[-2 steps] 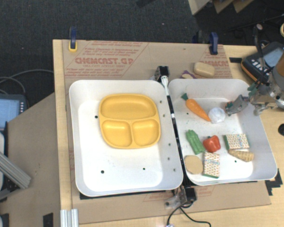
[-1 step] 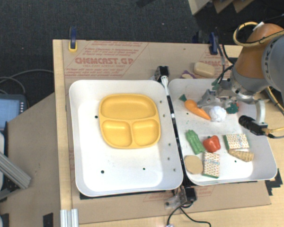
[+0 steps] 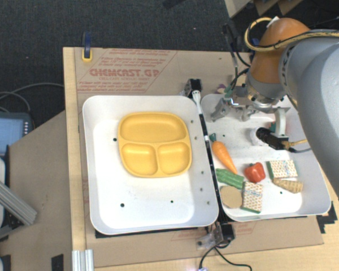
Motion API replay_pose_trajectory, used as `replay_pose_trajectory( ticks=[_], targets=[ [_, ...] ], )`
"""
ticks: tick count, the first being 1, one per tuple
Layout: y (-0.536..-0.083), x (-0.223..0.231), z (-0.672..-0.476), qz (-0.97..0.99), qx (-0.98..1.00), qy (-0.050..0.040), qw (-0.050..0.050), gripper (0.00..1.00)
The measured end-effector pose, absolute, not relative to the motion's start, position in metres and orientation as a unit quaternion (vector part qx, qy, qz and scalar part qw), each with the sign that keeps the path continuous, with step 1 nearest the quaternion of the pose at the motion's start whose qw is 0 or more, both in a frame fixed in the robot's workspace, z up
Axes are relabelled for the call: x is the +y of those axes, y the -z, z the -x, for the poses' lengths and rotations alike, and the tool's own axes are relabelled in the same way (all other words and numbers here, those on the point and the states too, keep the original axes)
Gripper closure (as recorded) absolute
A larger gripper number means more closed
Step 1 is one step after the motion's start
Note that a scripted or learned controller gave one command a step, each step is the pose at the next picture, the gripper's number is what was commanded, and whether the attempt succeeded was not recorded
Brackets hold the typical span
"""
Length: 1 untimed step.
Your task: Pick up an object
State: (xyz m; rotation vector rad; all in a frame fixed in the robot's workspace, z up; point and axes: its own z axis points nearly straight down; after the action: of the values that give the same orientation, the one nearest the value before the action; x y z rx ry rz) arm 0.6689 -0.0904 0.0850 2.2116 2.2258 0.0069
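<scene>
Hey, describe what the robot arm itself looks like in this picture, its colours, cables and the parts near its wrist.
The thick grey robot arm has a rounded orange band above its wrist. A yellow-and-black cable loops beside the orange part, and thinner wires run down to the metallic silver gripper mount.

left bin [image 3: 101,168]: divided tray [image 3: 155,143] sits toward its far side | right bin [image 3: 313,199]: carrot [image 3: 223,156] at left wall, bean pod [image 3: 230,178] just in front of it, pepper [image 3: 255,172] to their right, sandwich pieces [image 3: 282,171] right of pepper, cookie [image 3: 231,196] and cracker [image 3: 253,197] nearest front | arm [image 3: 313,78] over far right corner
</scene>
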Motion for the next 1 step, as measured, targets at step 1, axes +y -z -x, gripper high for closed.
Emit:
replay_pose_trajectory(
  ticks=[1],
  targets=[
    [-0.0846, -0.1504, -0.5844, -0.710, 0.705, 0.0027, -0.003, 0.00]
  ],
)
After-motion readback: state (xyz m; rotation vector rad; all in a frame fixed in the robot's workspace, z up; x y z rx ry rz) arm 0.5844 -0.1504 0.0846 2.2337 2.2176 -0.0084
